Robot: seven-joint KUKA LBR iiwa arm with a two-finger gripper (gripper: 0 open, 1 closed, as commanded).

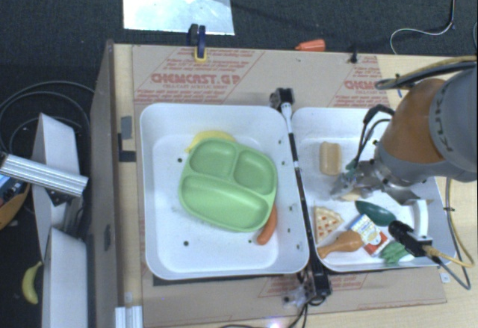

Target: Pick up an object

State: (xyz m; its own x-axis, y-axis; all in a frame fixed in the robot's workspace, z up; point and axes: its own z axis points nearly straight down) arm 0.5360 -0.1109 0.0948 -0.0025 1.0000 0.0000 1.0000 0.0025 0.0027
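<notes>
Hazards, entered first. Gripper (351,184) is set low over the right bin (336,125), between the tan block (331,158) and the pizza slice (326,222). Whether it is spread or closed cannot be told from the blurred metal, and nothing is seen held in it.

- If a descent is made at this spot, bare bin floor may be closed upon and nothing taken.
- If the tan block is approached off-centre, it may be pushed towards the bin's left wall rather than gripped.
- Along the near edge a drumstick (343,243), a small packet (364,229) and a dark green piece (376,209) are crowded together, so two things may be caught at once, or one knocked aside.

Target, as judged: tan block.

- Location: upper left part of the right bin, near the wall shared with the left bin (168,244), apart from the other items.
- Long axis: laid up and down the view, roughly parallel to that shared wall.
- Heading: both ends are blunt and alike, so no pointing end can be distinguished.
- Grip: a grip across the short width is indicated.
</notes>
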